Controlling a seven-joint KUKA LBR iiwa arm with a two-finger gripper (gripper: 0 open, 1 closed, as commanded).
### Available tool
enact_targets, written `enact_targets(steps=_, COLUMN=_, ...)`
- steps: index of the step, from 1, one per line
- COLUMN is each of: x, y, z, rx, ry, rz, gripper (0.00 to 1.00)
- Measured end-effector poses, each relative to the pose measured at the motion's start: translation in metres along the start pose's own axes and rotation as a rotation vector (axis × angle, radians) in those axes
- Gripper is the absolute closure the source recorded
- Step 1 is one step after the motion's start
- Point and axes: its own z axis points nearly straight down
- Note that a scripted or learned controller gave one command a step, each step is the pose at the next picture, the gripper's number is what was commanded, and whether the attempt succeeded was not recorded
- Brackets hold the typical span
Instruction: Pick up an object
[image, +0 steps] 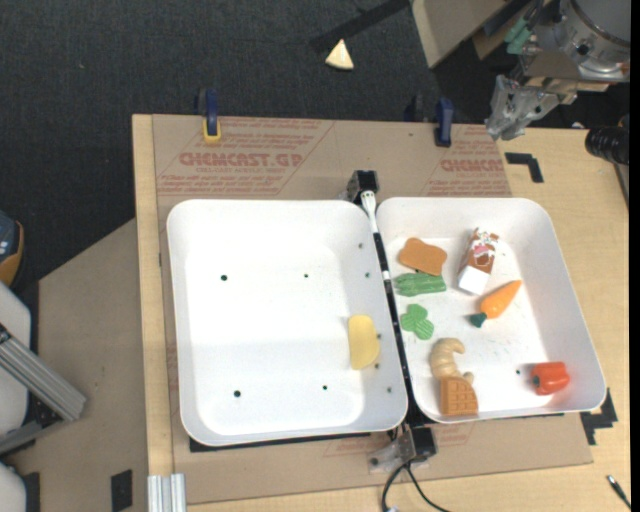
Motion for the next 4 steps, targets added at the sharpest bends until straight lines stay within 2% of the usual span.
enact_targets(steps=1, x=0.074, y=-0.040, z=0.066, rx=0.016, ry=0.005, rz=-0.005, gripper=1.00)
enact_targets(steps=2, x=0.185, y=-0.059, z=-0.046, rx=-0.008, ry=0.009, rz=-0.012, gripper=1.00)
enact_targets(steps=3, x=0.249, y=-0.102, z=0.016, rx=0.015, ry=0.003, rz=-0.007, gripper=1.00)
enact_targets(steps=4, x=0.278, y=-0.163, z=0.090, rx=0.019, ry=0.000, rz=-0.004, gripper=1.00)
